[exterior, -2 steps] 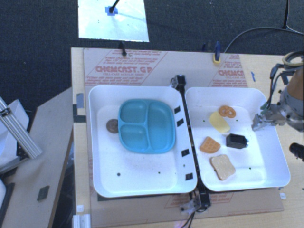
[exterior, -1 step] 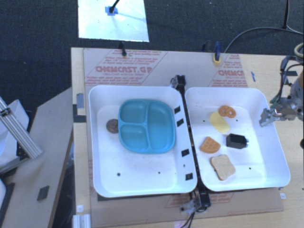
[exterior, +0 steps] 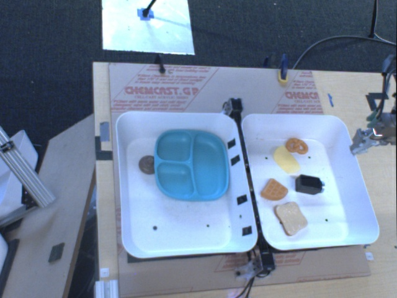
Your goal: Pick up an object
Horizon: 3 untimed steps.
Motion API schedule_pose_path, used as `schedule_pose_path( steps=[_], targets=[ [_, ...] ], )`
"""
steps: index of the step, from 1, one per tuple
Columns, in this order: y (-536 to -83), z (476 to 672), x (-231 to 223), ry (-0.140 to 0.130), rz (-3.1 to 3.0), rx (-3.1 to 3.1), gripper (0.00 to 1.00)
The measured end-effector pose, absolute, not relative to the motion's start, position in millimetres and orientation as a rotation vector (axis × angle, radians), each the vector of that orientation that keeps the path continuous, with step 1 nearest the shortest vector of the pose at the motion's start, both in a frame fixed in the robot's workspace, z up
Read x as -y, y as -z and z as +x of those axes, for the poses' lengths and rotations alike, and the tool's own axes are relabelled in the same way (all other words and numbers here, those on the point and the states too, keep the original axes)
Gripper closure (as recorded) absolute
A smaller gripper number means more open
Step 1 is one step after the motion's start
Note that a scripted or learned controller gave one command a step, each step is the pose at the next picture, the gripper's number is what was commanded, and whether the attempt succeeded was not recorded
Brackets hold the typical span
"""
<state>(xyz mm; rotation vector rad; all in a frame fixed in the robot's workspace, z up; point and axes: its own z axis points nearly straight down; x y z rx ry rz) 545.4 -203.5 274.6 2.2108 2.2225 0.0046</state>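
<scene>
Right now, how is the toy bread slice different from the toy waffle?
The pale tan toy bread slice is larger and lighter; the orange-brown toy waffle is smaller and darker. The bread lies nearer the bin's front edge, the waffle behind it, towards the middle. Both are flat pretend foods in the right white bin.

Two white bins: left bin (exterior: 133,228) at nine o'clock, right bin (exterior: 347,222) at three o'clock. One blue divided plate (exterior: 190,164) and one small brownish disc (exterior: 147,164) in the left. Five items in the right: one pretzel (exterior: 297,146), one yellow piece (exterior: 286,159), one waffle (exterior: 274,190), one bread slice (exterior: 291,218), one black block (exterior: 308,184).
</scene>
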Motion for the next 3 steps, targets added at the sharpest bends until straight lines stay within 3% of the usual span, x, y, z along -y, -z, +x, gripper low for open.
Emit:
schedule_pose_path(
  steps=[1, 3],
  targets=[
    [-262.6, 551.3, 148.8, -0.002, 2.212, -2.229, 1.00],
    [-237.8, 541.5, 55.0, -0.002, 2.212, -2.232, 1.00]
  ],
)
